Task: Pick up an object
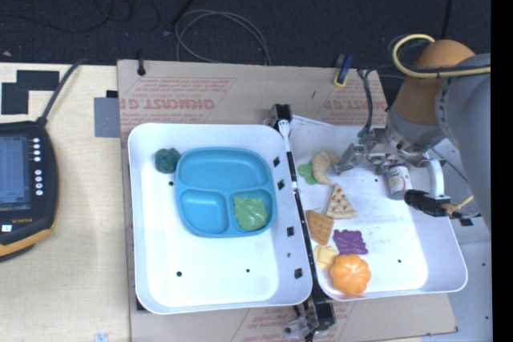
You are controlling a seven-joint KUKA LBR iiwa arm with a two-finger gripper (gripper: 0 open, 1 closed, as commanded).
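Observation:
My gripper (349, 160) hangs low over the back of the right bin (437, 252), reaching in from the right. Just to its left lies a beige croissant (321, 166) with a small green piece (305, 171) beside it. Nearer the front along the bin's left side lie a pizza slice (340, 203), a waffle (319, 226), purple grapes (349, 240), a yellow piece (325, 255) and an orange pumpkin (350, 274). I see nothing held in the gripper.
The left bin (152, 252) holds a blue divided tray (210, 188) with a green lettuce leaf (251, 212) in one section, and a dark green piece (167, 160) beside it. A pendant (20, 180) lies on the bench at far left. The arm (461, 124) covers the right bin's back right.

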